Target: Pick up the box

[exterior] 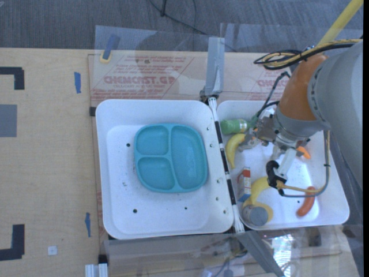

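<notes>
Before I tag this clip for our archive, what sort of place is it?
Probably a robotics lab bench: a grey arm reaches over two white bins, one holding a teal divided plate, the other toy food such as a banana.

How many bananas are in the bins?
2. One banana lies at the top left of the right bin, beside a green bottle. The other banana lies lower down, near the bin's left wall. The arm could be hiding more.
</notes>
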Controlling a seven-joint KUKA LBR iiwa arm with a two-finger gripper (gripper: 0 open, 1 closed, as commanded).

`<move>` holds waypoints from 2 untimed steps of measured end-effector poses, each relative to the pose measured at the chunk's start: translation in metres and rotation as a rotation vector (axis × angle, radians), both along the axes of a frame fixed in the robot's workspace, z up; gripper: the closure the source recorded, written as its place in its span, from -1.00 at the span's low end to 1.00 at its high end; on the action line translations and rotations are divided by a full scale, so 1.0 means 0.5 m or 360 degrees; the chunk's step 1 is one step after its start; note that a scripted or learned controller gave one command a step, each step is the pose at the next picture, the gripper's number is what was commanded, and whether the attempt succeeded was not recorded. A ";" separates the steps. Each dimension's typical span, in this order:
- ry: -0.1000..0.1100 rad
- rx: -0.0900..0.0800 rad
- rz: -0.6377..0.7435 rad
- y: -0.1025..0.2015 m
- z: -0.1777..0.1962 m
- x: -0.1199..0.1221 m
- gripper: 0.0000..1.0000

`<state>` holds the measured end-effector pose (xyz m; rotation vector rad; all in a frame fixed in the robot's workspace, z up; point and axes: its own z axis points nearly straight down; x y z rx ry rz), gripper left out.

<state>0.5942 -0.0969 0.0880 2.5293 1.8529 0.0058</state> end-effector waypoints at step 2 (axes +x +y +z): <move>0.0006 0.0004 -0.0490 -0.037 -0.002 0.073 -1.00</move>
